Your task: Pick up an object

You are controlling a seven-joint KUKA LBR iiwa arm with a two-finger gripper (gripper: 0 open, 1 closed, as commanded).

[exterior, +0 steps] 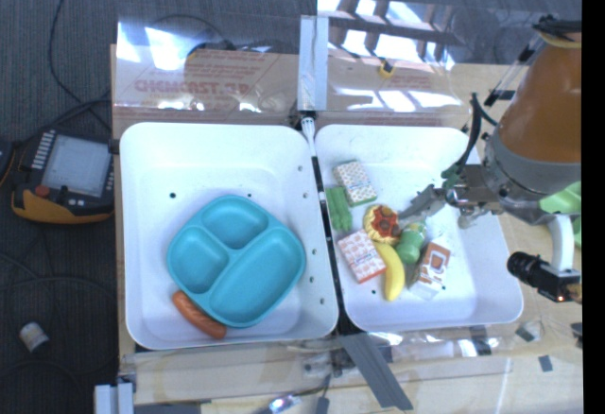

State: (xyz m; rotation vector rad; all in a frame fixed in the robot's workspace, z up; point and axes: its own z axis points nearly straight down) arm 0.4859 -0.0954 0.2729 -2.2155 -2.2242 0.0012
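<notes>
Several small toys lie in the right bin (492,294): a checkered box (354,181), a green piece (337,209), a red and yellow toy (381,221), a red checkered packet (361,257), a yellow banana (392,274), a green round toy (411,243) and a small orange and white packet (436,261). My gripper (434,216) hangs over this cluster, just above and right of the green round toy. It stands open, one grey finger (418,204) pointing left towards the red and yellow toy. Nothing sits between its fingers.
The left bin (151,157) holds a blue divided plate (238,258) with an orange sausage (198,313) at its lower left edge. Behind both bins lie cardboard and shiny plastic. A handheld device (61,178) lies on the floor at left.
</notes>
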